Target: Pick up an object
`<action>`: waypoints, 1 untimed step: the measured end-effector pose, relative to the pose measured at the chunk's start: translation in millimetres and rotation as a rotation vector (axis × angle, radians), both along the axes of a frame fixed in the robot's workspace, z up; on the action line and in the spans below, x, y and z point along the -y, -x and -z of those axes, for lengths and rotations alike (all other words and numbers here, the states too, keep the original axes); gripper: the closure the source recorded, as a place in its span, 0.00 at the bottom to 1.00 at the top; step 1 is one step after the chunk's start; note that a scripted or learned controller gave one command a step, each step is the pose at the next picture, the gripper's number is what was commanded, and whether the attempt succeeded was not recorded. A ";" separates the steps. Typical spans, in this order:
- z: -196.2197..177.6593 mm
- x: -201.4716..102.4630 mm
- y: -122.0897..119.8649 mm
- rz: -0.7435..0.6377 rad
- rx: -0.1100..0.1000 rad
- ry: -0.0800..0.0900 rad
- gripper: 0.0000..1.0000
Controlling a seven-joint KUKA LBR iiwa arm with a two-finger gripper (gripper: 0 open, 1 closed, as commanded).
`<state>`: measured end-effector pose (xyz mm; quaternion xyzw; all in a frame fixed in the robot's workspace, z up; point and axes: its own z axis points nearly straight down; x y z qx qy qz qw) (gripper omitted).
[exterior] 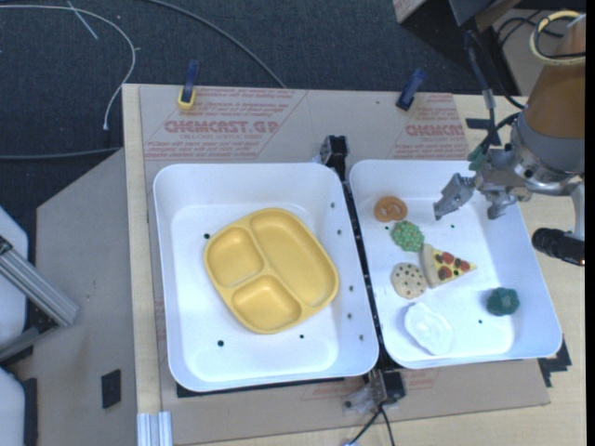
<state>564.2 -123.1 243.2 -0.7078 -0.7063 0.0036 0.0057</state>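
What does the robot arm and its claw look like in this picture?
The arm is thick and rounded, with an orange band above a grey metal wrist. A pale ring sits above the band. The claw has two grey fingers. Dark cables run beside the arm.

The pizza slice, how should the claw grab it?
The pizza slice lies flat in the right bin, its point towards the bin's right side and its wide crust end beside the cookie. Probably best to come straight down and pinch across the narrower pointed half, where both long edges have bare floor for the claw.
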 end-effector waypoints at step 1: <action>-6.1 -0.2 -2.3 -0.003 0.012 0.002 0.00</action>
